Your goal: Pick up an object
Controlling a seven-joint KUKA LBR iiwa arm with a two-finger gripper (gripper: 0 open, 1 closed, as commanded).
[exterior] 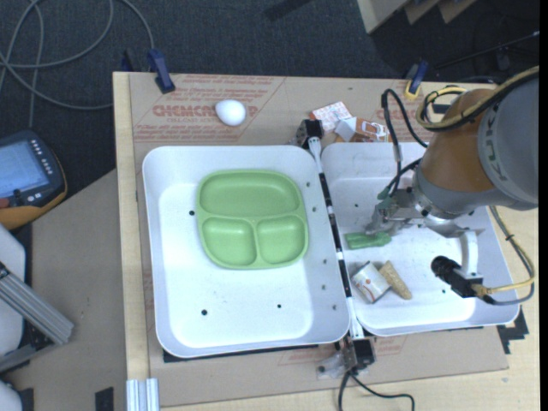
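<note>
The green thing (366, 241) lies flat on the floor of the right bin (428, 315), near its left wall, so nothing is picked up yet. The big grey arm (479, 157) reaches down over it. The pincer (383, 217) sits just above its right end, maybe touching. I cannot tell how wide it is open. The lift is left to do.

Divided plate (253, 218) lies in left bin (171, 255); small items (379, 281) in right bin (428, 315); egg (229, 111) behind left bin.
</note>
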